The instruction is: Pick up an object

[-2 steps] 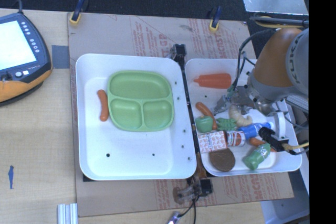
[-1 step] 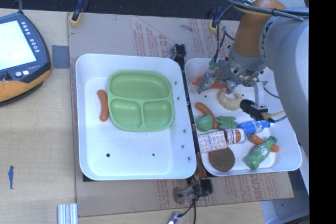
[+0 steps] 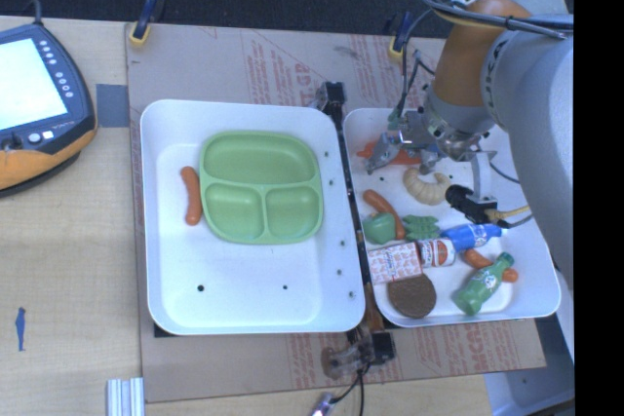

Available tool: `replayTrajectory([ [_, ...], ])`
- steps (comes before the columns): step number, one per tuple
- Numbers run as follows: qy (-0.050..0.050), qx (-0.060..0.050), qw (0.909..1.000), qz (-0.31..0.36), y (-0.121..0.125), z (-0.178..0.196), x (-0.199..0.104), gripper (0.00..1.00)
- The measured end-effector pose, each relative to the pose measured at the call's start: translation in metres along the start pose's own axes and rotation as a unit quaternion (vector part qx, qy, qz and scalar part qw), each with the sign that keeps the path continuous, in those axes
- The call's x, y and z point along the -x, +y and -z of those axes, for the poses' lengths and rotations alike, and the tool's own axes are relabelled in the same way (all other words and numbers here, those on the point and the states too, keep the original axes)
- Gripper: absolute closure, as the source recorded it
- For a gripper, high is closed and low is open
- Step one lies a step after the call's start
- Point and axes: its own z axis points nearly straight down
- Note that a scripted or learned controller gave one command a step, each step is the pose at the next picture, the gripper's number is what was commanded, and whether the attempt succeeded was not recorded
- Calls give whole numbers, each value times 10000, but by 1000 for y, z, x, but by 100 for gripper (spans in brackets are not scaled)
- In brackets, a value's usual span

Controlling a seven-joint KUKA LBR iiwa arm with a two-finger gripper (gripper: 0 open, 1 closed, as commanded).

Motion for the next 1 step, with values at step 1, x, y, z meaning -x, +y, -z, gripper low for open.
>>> replayTrajectory([
  [1, 21, 5, 10000, 6, 0, 0, 33, 0],
])
